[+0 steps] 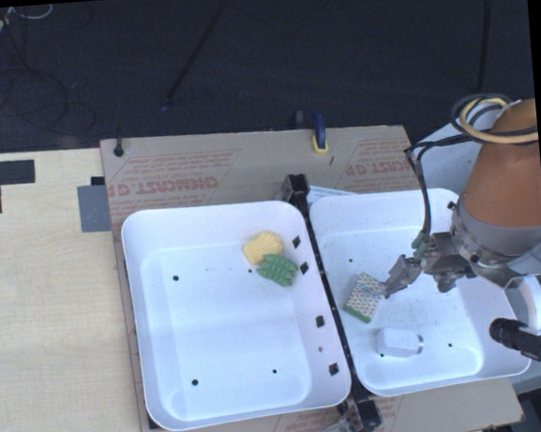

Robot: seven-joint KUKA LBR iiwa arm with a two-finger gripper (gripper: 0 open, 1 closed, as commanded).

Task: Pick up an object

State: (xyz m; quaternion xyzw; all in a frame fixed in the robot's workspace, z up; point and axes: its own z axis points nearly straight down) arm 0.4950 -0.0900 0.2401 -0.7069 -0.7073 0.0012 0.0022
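Note:
In the right bin [453, 366], a small flat piece [362, 298] with a green and white pattern lies tilted near the left wall. My gripper [395, 279] hangs just to its right and slightly above it, its tip next to the piece's upper right corner; whether they touch I cannot tell. A white block [399, 342] rests lower in the same bin. In the left bin [220, 393], a yellow lump [262, 247] and a green knobbly object [277, 271] sit touching near the upper right corner.
Black clips line the divider [317, 291] between the two bins. The arm's grey body with its orange band [504, 199] hangs over the right bin's right side, with cables looping above it. Brown cardboard [210, 173] lies under both bins.

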